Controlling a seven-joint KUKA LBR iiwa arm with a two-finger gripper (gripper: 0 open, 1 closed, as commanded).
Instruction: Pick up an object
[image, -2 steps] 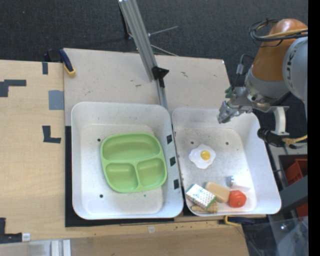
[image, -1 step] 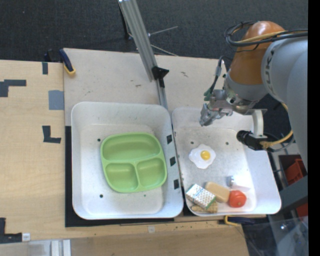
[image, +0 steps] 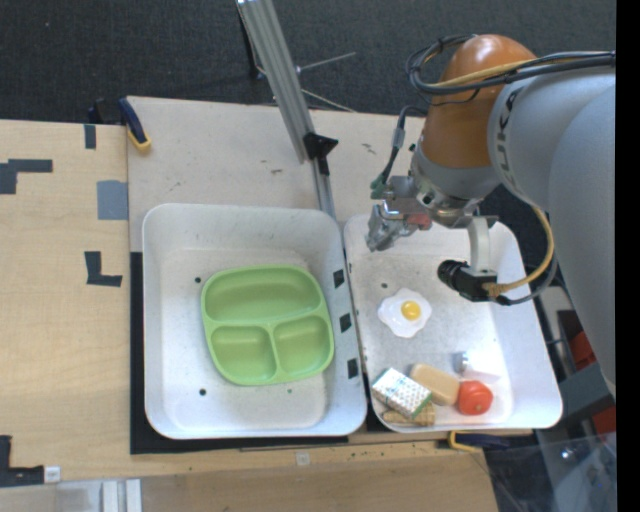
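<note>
Hand seen at right bin's far-left corner, grip state can't be told; fried egg nearest, best approached vertically, centred.

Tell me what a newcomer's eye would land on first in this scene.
First, the bright green three-compartment plastic tray, lying alone in the left shallow white bin. Next, the big grey arm with its orange band, reaching in from the right, its gripper above the far end of the right shallow white bin. There a toy fried egg lies mid-bin, while a red tomato-like toy, a tan block and a small printed box cluster at the near edge.
</note>
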